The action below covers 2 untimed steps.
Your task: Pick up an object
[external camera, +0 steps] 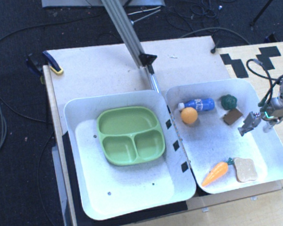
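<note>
Several small objects lie in the right bin (270, 144), any of them open to picking. Toward its upper edge a blue bottle (199, 105) lies on its side with an orange ball (189, 115) touching it just below. Right of those sit a dark green round object (228, 101) and, just beneath it, a brown block (232, 117). Along the bin's lower edge a toy carrot (215, 173) lies at a slant, and beside it on the right a pale slice of bread (245, 169).

The gripper (251, 123) hangs over the right side of that bin, near the brown block but apart from it, reaching in from the frame's right edge. Nothing is seen between its fingers; how far they stand apart is too small to tell.

The left bin (90, 194) holds a green divided tray (131, 135) in its upper middle
</note>
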Motion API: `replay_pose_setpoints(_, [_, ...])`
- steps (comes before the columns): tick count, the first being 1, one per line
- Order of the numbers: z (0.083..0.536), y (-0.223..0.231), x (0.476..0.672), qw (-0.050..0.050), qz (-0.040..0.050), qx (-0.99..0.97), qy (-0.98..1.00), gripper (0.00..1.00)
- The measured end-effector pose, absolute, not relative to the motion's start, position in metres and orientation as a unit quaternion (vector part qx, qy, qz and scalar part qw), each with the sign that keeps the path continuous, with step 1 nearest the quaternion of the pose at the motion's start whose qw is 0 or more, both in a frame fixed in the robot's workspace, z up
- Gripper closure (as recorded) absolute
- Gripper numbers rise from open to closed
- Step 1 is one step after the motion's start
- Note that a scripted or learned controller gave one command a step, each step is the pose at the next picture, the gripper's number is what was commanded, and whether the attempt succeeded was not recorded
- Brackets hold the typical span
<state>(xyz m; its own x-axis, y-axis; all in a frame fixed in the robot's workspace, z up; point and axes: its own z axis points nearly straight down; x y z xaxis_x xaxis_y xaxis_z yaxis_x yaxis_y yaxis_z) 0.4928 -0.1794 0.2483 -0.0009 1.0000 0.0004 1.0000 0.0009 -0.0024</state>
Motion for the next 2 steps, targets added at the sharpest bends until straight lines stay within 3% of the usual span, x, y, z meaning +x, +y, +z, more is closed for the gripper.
replay_pose_setpoints(1, [0.249, -0.179, 0.493, 0.000, 0.0002, -0.707, -0.708, 0.00])
replay_pose_setpoints(2, [0.206, -0.182, 0.496, 0.001, 0.0007, -0.707, -0.707, 0.00])
